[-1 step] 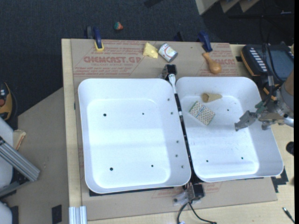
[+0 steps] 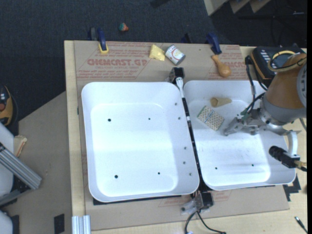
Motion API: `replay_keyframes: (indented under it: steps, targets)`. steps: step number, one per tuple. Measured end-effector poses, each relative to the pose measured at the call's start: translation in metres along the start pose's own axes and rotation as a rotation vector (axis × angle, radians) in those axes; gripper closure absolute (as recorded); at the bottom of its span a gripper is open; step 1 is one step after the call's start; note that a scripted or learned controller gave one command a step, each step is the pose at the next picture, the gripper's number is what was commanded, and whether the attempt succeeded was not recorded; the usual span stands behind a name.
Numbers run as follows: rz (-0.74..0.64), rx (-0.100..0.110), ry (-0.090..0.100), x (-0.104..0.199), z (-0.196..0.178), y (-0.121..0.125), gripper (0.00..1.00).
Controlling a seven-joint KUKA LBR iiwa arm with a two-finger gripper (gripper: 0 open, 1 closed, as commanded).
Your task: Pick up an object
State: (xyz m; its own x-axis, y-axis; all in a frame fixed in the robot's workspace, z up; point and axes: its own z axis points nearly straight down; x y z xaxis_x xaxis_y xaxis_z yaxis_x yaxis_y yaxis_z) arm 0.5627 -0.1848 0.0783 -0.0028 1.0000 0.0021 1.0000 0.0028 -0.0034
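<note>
Reaching low into the right bin toward two small objects.

Angled in from the right, with the gripper just above the bin floor, beside a speckled flat pad and below a tan wedge; both lying loose and apart from the metal, so nothing held. Fingertips drawn close to a point, yet impossible to tell whether truly shut or slightly parted. Probably lined up for the pad as the nearest target. Left bin bare. Yellow scrap and wooden-handled tool left on the board beyond the bins, out of play.
</note>
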Motion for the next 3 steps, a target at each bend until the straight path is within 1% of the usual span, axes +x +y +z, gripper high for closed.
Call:
replay_keyframes:
  steps: [1,2,3]
  targets:
    - [-0.001,-0.012,-0.005,-0.006,-0.008,0.075,0.0]
    - [-0.002,-0.003,-0.001,0.043,-0.007,0.081,0.0]
    - [0.004,-0.009,-0.005,0.002,-0.007,0.105,0.0]
